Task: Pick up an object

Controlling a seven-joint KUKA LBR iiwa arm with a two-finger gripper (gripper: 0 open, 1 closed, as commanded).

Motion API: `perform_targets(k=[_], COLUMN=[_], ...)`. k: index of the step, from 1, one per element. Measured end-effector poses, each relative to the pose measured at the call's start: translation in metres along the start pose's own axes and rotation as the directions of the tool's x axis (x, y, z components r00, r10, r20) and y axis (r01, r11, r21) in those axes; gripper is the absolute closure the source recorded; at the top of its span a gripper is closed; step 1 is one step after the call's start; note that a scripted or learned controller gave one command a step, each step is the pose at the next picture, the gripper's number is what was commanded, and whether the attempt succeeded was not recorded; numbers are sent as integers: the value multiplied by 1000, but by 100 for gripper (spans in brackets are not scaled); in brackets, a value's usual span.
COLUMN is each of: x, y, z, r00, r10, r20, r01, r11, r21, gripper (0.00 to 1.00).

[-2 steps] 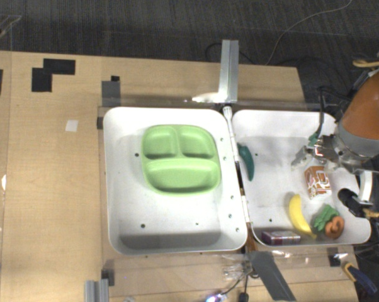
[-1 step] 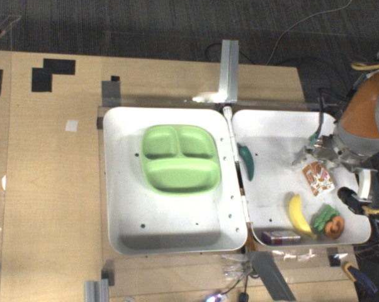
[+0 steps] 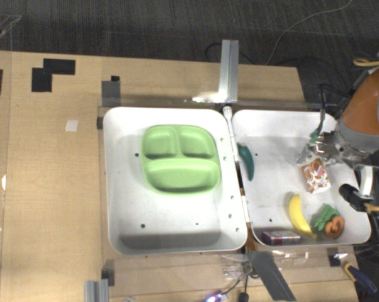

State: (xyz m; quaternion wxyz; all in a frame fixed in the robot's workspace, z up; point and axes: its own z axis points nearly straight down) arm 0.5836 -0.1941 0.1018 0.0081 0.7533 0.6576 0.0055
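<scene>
Over the right bin point(image 3: 265, 137), your gripper point(image 3: 318, 151) hovers just above the snack packet point(image 3: 315, 175); I cannot tell its state. You should judge that packet light, crinkly and slippery, so grasp it across its narrow middle, not the edges.

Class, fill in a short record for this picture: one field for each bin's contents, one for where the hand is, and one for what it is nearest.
left bin: green divided plate
right bin: teal tool by the left wall, snack packet, banana, carrot toy, purple tube at the front edge
hand: over the right bin's right side
nearest item: snack packet, just below the hand
</scene>
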Motion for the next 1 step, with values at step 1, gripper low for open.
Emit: perform_targets(k=[1], x=[37], y=[-26], z=[-114], r00=[1000], r10=[-14], r20=[-2], r01=[14], r11=[1000], r21=[15], gripper=[100])
